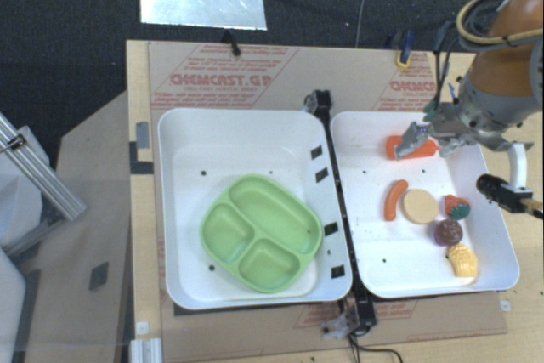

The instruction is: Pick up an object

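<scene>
Camera view, from above and at a slant: the tool hangs low over the far part of the right shallow white plastic bin, at the end of the grey arm with its orange band, which enters from the right and is cut off by the frame edge. Whether the tool is spread or pressed together I cannot tell; its tips are small, grey and merge with the wrist above them. Directly under and touching the tool lies an orange, blocky toy piece, partly covered by it, so its full shape is hidden and a grip on it cannot be confirmed.

Nearer the camera from the tool lie an orange-red toy sausage, tilted, and just beside it a round tan disc. To the arm's side of the disc sits a small red toy fruit with a green top, then a dark purple round toy, then a yellow toy corn piece closest to the near rim. A black cylindrical part juts over the bin's right edge.

Well away from the tool, across the black divider, the left shallow white plastic bin holds a light green plastic tray with three compartments. Both bins rest on a table covered with brown printed board.
</scene>
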Available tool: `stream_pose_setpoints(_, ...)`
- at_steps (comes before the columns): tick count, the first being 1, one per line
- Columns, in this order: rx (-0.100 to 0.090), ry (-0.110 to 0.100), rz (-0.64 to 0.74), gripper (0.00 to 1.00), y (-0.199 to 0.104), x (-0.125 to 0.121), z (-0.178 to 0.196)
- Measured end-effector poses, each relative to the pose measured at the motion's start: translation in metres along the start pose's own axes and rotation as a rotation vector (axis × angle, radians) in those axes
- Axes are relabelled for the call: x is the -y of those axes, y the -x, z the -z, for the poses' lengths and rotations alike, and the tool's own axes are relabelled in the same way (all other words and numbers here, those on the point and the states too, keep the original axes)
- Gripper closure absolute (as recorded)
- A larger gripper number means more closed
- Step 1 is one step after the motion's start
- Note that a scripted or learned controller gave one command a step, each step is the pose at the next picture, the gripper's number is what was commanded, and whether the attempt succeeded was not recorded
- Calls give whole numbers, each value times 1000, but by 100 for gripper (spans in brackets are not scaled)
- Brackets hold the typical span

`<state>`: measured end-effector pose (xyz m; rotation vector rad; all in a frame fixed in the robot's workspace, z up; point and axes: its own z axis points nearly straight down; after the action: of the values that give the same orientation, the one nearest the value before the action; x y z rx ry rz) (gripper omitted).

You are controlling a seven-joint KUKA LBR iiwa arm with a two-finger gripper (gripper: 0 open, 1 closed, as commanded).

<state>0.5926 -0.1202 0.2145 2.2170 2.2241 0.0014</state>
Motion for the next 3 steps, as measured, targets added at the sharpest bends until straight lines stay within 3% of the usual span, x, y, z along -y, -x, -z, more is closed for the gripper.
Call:
stream_pose_setpoints(1, 0, 3, 3, 100, 0, -1, 11)
stream_pose_setpoints(3, -3, -6, 5, 100, -99, 89, -8)
